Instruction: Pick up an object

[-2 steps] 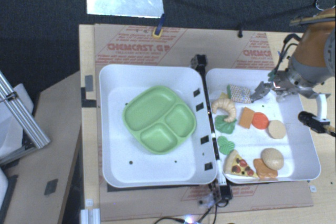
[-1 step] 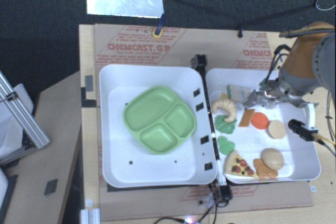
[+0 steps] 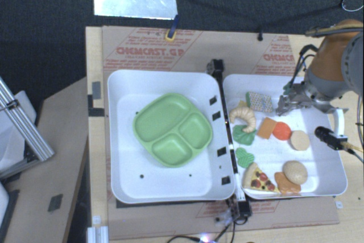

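Grey end effector [image 3: 284,106] over right bin [image 3: 335,179] back edge, nr patterned block [image 3: 261,102]; finger state unclear.

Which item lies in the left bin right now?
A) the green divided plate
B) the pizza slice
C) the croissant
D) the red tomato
A: the green divided plate sits alone in the left bin, while the pizza slice, croissant and tomato all lie in the right bin.
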Robot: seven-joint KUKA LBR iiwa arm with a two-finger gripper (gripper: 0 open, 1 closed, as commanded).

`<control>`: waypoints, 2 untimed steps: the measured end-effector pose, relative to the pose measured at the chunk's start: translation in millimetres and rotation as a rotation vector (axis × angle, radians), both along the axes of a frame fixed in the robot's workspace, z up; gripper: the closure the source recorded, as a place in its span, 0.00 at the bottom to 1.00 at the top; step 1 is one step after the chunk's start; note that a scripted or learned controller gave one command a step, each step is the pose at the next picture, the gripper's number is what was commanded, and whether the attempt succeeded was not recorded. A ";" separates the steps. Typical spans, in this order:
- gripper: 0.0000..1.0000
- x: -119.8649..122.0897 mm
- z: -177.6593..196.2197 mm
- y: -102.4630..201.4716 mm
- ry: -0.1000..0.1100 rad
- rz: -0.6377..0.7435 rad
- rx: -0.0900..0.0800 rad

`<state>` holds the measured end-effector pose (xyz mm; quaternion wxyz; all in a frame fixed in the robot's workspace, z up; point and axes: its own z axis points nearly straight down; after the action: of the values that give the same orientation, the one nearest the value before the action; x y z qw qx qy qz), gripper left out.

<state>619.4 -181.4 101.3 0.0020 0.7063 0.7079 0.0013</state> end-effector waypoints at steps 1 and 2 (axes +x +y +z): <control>1.00 7.3 59.7 -8.2 -0.003 0.001 -0.001; 1.00 0.8 109.2 -13.4 -0.001 -0.002 -0.001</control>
<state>620.2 -194.9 210.5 0.0025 0.7069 0.7073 0.0014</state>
